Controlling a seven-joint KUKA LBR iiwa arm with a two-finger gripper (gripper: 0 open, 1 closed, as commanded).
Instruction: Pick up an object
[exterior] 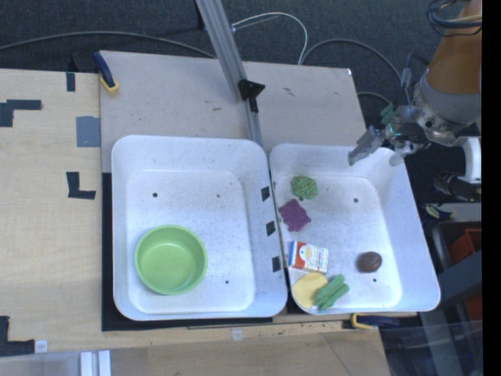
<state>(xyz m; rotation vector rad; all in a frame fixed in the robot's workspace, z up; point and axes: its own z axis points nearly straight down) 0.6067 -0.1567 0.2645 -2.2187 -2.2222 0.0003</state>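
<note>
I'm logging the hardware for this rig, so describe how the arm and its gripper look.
The arm is grey with a broad orange band above the wrist, rounded and bulky in shape. Dark cables loop around its upper part. Below the band, the wrist is a pale grey metal section with small teal-green details. The gripper is slim and grey, ending in two narrow fingers, far thinner than the arm that carries it.

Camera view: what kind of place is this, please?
Probably a robot lab bench for grasping tests: two white bins, small toy objects such as a green bowl, and an arm's end effector above.
</note>
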